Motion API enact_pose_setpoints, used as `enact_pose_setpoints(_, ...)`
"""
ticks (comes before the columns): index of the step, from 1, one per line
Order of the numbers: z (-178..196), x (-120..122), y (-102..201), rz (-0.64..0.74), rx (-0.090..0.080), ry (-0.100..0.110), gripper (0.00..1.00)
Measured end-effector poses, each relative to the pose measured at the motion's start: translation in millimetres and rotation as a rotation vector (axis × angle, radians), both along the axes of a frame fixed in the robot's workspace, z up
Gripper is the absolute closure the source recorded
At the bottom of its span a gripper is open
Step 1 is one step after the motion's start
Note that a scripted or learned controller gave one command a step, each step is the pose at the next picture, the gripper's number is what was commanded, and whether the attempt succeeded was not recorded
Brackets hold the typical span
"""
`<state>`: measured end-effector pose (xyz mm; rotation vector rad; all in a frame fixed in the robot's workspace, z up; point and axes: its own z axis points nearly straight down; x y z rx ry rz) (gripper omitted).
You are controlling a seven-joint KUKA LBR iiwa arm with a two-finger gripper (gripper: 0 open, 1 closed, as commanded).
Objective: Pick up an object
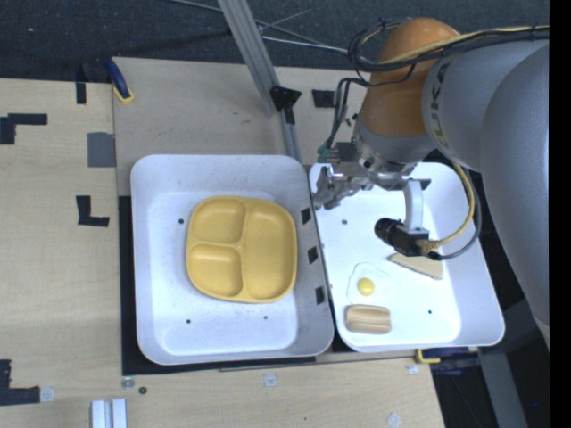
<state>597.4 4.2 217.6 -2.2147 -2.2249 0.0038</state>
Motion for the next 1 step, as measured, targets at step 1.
enact_pose_setpoints(1, -6.5, -13.7, 53.4, 0.002, 0.001, 0.000, 1.00)
